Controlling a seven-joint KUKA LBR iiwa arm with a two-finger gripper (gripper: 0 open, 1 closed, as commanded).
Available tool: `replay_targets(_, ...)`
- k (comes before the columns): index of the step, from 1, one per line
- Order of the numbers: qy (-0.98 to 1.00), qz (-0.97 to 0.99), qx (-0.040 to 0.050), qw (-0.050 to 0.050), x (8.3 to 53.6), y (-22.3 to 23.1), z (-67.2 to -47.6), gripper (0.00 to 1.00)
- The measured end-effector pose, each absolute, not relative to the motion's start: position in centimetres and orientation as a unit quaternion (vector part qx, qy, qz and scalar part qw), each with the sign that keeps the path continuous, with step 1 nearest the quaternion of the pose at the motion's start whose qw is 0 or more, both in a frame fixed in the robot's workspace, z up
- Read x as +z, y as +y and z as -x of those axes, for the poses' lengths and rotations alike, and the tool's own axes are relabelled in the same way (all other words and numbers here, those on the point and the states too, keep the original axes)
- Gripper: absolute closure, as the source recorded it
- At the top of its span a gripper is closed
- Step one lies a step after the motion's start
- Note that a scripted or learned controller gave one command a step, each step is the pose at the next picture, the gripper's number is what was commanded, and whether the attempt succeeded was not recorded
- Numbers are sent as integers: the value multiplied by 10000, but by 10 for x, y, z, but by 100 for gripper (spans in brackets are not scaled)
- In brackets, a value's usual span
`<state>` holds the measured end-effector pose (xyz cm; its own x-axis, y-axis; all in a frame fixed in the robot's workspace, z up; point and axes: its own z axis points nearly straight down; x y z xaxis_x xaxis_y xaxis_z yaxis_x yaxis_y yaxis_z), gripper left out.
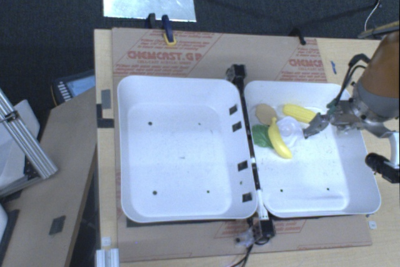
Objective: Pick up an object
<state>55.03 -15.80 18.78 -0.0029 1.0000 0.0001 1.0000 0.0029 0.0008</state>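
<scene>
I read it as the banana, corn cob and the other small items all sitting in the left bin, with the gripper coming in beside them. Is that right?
Not quite. The camera view shows the banana, corn cob and the other small items in the right bin, not the left bin. The rest stands: the gripper is coming in beside them.

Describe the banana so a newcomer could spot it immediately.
Look in the right white bin, at the cluster of small items in its upper left part. The banana is the curved yellow piece running diagonally, lower than the bumpy yellow corn cob and right of the green item.
</scene>
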Motion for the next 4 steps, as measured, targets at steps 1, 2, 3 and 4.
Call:
replay_targets(1,7088,-7053,51,113,371,-188,-599,0)
replay_targets(2,7108,-7034,16,43,373,-186,-597,100)
replay_targets(3,7108,-7034,0,-24,320,-109,-580,100)
replay_targets(4,7109,-7033,27,6,345,-30,-556,100)
